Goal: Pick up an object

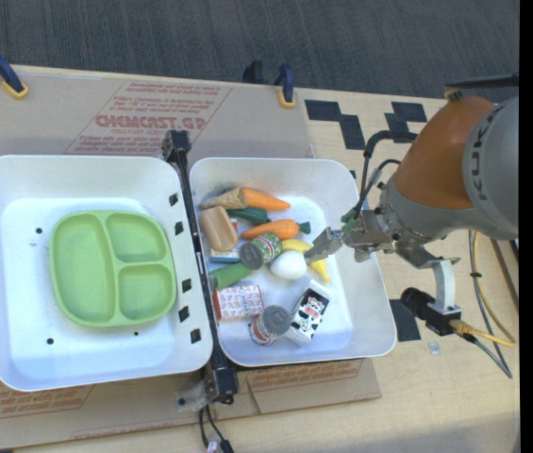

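The right bin holds a heap of toy food. Two orange carrots lie at the back beside a brown bread piece. A green can, a white egg and a yellow banana sit in the middle. Toward the front are a red-and-white box, a small tin and a black-and-white carton. My gripper hangs low over the bin's right half, right beside the banana and egg. Nothing visibly sits in it.
The left bin carries a green divided plate. A black divider runs between the bins. The arm's grey body and orange band reach in over the right rim, with cables trailing on the bench.
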You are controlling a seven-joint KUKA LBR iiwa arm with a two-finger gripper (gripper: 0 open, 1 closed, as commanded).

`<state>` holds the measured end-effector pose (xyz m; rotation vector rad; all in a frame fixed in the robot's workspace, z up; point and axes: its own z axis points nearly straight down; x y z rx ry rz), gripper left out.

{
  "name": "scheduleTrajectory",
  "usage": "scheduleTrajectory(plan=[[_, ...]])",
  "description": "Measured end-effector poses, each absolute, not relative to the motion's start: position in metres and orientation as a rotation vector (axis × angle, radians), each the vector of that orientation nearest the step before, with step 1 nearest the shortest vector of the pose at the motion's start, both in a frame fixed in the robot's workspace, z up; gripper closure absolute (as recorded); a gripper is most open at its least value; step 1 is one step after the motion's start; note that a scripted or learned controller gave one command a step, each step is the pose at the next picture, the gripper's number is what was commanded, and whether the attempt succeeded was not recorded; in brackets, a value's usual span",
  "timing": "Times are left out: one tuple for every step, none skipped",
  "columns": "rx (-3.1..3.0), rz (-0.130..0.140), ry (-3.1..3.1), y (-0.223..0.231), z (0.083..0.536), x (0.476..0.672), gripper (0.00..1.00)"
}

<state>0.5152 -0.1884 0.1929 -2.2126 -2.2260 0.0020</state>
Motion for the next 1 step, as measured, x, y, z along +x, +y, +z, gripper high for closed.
scheduleTrajectory(plan=[[-2.210, 0.004, -2.229, -0.2099, 0.0928, 0.5981, 0.00]])
